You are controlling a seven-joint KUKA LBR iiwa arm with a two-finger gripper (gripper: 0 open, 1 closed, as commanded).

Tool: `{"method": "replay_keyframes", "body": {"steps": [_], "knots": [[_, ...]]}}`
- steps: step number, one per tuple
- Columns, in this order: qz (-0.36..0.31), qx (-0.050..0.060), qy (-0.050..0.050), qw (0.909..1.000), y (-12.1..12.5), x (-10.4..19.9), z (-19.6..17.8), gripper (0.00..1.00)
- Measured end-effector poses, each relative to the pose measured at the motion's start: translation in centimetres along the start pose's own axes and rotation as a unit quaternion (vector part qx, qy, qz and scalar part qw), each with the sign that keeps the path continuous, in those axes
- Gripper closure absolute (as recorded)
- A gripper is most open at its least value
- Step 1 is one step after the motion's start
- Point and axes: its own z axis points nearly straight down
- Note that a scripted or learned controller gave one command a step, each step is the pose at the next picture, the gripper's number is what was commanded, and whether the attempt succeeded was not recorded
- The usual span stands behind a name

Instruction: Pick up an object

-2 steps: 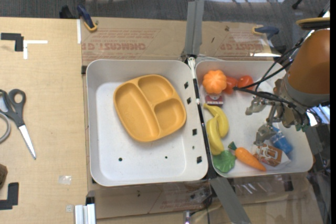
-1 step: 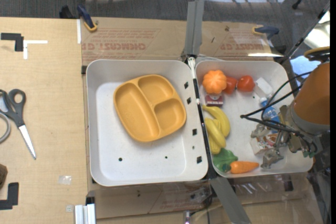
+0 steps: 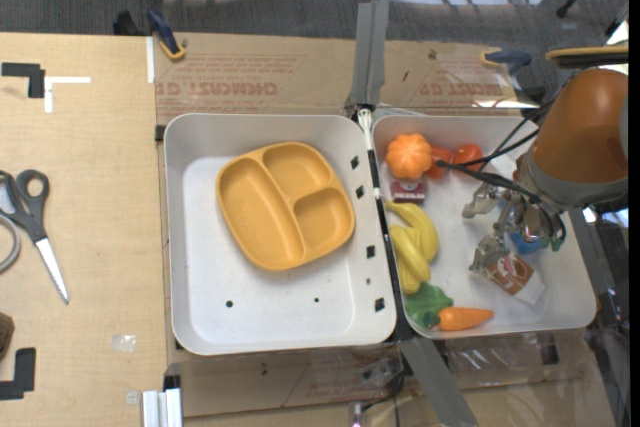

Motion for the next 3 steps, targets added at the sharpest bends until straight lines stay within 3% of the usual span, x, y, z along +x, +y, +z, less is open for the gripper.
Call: {"method": "replay_keyframes", "body": {"steps": [2, 3], "knots": [[0.056, 0.0, 0.001, 0.9984, -3.8, 6.6, 0.1, 0.0], [0.134, 0.0, 0.003, 0.991, 0.2, 7.2, 0.2, 0.0]]}}
